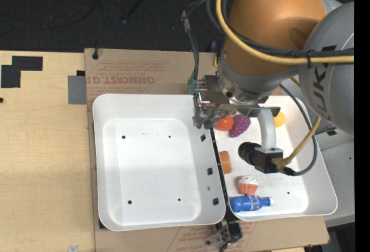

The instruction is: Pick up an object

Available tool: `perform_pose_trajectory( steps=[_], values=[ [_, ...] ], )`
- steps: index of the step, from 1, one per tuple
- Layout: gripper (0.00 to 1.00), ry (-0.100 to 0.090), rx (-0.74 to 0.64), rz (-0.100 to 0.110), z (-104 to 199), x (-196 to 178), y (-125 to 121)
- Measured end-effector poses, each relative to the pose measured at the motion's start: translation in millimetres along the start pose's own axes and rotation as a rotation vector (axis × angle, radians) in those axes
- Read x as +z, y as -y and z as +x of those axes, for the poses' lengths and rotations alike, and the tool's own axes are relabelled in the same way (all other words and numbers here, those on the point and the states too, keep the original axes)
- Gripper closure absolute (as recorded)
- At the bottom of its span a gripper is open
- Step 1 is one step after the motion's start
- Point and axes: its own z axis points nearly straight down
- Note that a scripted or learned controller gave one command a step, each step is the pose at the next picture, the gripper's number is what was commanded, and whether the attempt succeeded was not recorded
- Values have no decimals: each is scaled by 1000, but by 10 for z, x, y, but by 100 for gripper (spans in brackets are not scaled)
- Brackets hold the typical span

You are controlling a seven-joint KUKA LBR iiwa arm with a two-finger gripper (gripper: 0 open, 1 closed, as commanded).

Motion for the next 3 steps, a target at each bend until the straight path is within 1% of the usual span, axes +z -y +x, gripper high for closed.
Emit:
perform_pose_trajectory(
  steps=[1,2,3],
  values=[
    [100,-10,-10,-19,528,-1508,292],
    [100,4,-7,8,1115,-138,240],
    [100,-6,-4,-12,1160,-1083,182]
  ],
)
